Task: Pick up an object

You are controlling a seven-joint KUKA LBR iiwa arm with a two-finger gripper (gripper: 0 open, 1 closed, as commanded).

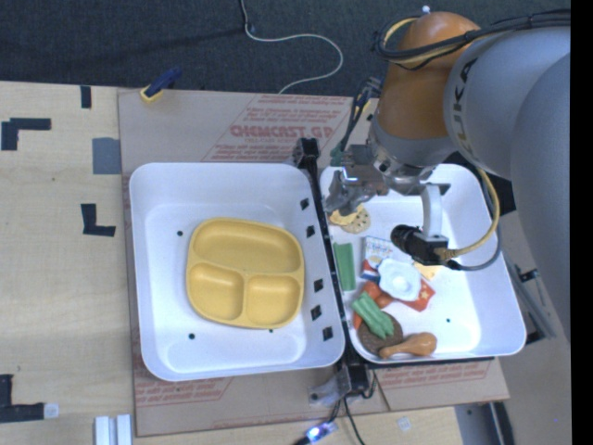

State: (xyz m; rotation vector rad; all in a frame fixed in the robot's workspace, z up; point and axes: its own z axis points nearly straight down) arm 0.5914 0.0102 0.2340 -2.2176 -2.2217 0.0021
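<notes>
Tool (347, 193) low over right bin's (482, 336) far-left corner, just above cookie (350, 218); finger spread unclear

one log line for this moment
arm: over right bin | claw: above cookie | grasp: unclear | left bin: yellow divided tray

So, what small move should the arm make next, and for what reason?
Probably a short descent straight down. The gripper hangs at the upper left of the right bin, just above the cookie, and nothing shows between its fingers. The other toy food lies lower in that bin, so the cookie seems the nearest target.
</notes>
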